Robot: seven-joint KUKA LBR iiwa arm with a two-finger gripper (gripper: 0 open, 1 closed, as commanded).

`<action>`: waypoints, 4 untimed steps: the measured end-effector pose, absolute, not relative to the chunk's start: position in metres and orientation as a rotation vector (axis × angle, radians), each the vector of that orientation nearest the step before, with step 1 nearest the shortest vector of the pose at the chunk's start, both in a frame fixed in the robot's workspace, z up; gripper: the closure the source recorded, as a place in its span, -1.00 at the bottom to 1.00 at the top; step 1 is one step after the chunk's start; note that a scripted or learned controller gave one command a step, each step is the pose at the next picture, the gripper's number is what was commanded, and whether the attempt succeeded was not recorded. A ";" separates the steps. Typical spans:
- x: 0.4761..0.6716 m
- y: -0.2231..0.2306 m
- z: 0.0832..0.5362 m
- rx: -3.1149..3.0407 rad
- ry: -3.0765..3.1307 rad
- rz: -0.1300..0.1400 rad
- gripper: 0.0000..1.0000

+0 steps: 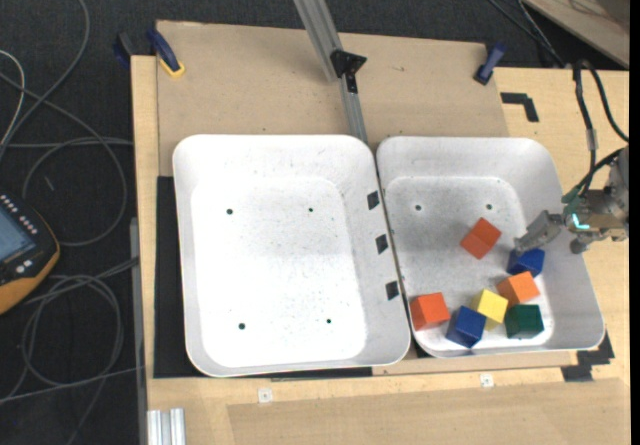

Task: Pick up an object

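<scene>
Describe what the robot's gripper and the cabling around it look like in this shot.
The gripper at the right bin's edge is small, grey metal, with a teal-green glint on its body. Its jaws are thin, dull grey bars. Dark cables run down toward it from above, along the bench's right side.

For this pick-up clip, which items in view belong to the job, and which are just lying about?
Job items:
gripper
right bin
orange block
blue block
second orange block
yellow block
green block
second blue block
third orange block

Lying about:
left bin
clamps
cables
handheld controller
</scene>
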State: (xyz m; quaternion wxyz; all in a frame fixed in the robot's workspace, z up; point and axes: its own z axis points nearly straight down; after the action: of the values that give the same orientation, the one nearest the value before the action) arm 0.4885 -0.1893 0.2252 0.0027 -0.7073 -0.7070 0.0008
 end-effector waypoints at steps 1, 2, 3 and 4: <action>0.489 -0.189 0.227 -2.219 -2.221 -0.001 -1.00; 0.489 -0.187 0.163 -2.216 -2.215 0.004 -1.00; 0.488 -0.181 0.120 -2.217 -2.218 0.002 -1.00; 0.488 -0.180 0.098 -2.218 -2.219 0.002 -1.00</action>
State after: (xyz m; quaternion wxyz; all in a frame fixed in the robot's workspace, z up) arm 0.4880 -0.1803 0.0981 0.0022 -0.7070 -0.7072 0.0005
